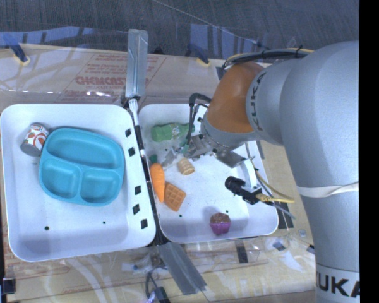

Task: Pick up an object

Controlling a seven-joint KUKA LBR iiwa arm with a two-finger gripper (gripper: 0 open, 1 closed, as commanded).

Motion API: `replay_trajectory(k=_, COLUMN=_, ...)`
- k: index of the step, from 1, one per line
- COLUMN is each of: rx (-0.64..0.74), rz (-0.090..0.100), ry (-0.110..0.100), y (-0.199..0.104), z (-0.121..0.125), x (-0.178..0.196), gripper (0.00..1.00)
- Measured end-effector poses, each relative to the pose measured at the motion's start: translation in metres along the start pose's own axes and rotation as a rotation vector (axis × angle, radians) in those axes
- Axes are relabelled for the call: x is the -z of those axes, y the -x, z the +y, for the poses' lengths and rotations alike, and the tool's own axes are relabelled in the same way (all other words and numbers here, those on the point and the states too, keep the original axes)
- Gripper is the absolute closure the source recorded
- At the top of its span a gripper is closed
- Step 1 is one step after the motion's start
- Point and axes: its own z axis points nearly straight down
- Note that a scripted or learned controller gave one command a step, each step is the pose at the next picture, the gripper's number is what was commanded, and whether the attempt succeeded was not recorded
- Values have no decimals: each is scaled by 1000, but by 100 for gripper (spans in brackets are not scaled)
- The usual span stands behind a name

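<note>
My gripper (184,148) is low in the right bin (260,223), near its back left part, under the orange-banded wrist. Just behind it lies a green object (166,132), and a small tan piece (187,166) lies just in front of it. An orange carrot (157,180) lies along the bin's left wall with a waffle-like square (174,196) beside it. A purple cupcake-like toy (220,223) sits near the front wall. The arm hides the bin's back right part.
The left bin (25,229) holds a blue divided plate (81,166) and a small round white-and-orange object (33,139) at its back left. A black fitting with a yellow cable (243,190) hangs off the arm over the right bin.
</note>
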Motion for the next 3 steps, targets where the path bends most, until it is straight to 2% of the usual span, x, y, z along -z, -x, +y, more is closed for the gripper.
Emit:
replay_trajectory(k=1, rx=5, rz=2, ry=-3, y=-1, z=0, x=9, gripper=100)
replay_trajectory(k=2, rx=10, rz=2, ry=-4, y=-1, z=0, x=19, gripper=100)
replay_trajectory(k=3, rx=-24, rz=5, ry=1, y=-43, z=15, x=101, gripper=100)
